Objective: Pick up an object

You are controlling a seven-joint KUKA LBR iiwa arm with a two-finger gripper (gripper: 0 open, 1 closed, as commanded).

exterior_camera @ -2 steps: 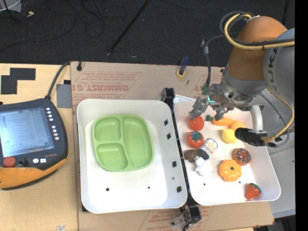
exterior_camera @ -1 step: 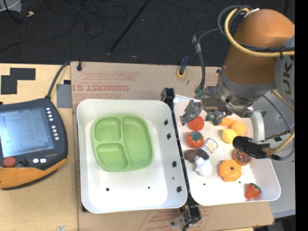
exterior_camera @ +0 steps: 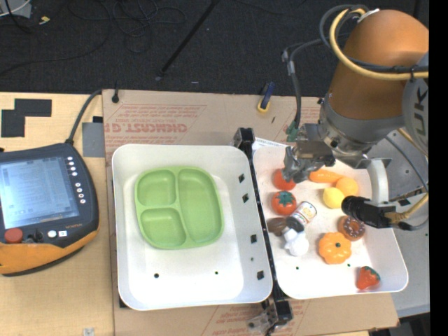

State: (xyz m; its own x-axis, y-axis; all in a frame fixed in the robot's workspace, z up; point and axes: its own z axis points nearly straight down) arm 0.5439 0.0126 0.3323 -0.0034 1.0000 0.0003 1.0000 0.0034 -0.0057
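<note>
Directly beneath the claw (exterior_camera: 292, 168), at its tips, sits a red-orange toy (exterior_camera: 283, 180), pressed close against them in the right bin (exterior_camera: 392, 275); whether the claw is open or closed on it I cannot tell. Just past it on the near side lies a tomato (exterior_camera: 283, 202), then a small jar (exterior_camera: 302, 213). Farther off to the claw's right rest a carrot (exterior_camera: 323, 176) and a lemon (exterior_camera: 334, 197).

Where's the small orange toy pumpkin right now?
The small orange toy pumpkin sits in the right white bin, toward its near edge, between the white toy bottle and the red strawberry.
</note>
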